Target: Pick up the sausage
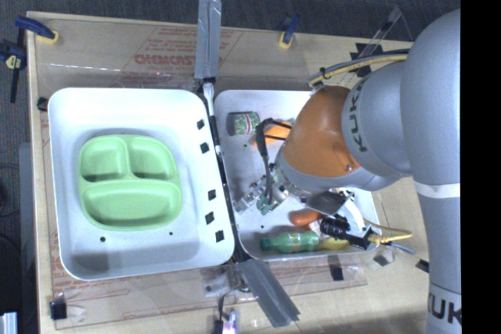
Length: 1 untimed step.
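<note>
The sausage [304,217], a short orange-red link, lies in the right bin [235,192] near its front, partly tucked under the arm's wrist. My gripper [261,199] hangs low over the bin floor, just left of the sausage and close to the bin's left wall. Nothing shows between the gripper and the sausage but a small gap. The grey arm with its orange band [317,141] covers the middle of the bin.
A green bottle [291,242] lies along the right bin's front wall, with a yellow item [338,244] at its right end. A green-labelled can [243,123] and an orange item [274,132] sit at the back. The left bin [63,246] holds a green divided plate [129,181].
</note>
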Available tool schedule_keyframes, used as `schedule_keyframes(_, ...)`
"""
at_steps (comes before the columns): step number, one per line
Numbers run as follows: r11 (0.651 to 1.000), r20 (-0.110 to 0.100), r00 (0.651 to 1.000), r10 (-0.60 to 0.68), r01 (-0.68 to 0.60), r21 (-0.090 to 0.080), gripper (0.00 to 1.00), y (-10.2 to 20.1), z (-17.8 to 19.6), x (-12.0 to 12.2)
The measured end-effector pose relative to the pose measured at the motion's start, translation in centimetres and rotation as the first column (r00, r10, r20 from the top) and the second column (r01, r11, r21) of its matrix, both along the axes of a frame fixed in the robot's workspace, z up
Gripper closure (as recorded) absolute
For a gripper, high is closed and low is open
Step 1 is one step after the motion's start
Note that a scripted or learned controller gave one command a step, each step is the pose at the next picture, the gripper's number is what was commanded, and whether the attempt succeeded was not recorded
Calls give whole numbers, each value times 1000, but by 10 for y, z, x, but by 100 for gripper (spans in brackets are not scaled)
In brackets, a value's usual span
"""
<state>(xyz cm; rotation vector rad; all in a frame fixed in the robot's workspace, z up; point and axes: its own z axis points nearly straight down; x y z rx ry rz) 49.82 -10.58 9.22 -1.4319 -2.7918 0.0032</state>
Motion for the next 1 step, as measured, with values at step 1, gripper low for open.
schedule_keyframes(1, 901, 3, 901, 434, -434, 1, 100, 28, 98, -20)
